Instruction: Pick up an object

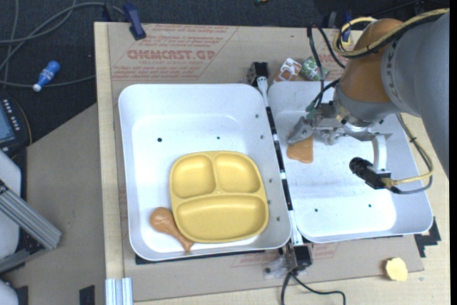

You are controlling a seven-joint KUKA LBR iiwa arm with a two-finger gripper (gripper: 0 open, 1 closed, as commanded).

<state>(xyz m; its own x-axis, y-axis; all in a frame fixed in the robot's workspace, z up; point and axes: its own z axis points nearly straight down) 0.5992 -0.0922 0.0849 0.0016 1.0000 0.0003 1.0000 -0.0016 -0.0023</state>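
A slanted overhead view of a worktop covered by a brown board, with two shallow white bins side by side.

The left bin holds a yellow divided plate lying flat in its near half. A tan toy drumstick lies against the plate's near left edge, its thin end tucked toward the bin's near wall.

The right bin holds one loose thing: a small orange-tan wedge lying flat near the bin's left wall, close to the divider between the bins. This looks like the object to be picked, since nothing else loose lies in this bin.

The grey arm, with its orange band, reaches in from the right and bends down over the far part of the right bin. Its tool hangs just above the wedge's far edge, a sensible place for a descent onto it. The metal parts there are small and jumbled, so whether the tool is spread or pressed together cannot be told, nor whether it touches the wedge. Nothing is seen pinched in it.

The arm's bulk hides the right bin's far right corner. A black connector with a yellow cable hangs over the bin. Small crumpled packets lie just beyond the bin's far edge, too small to identify.
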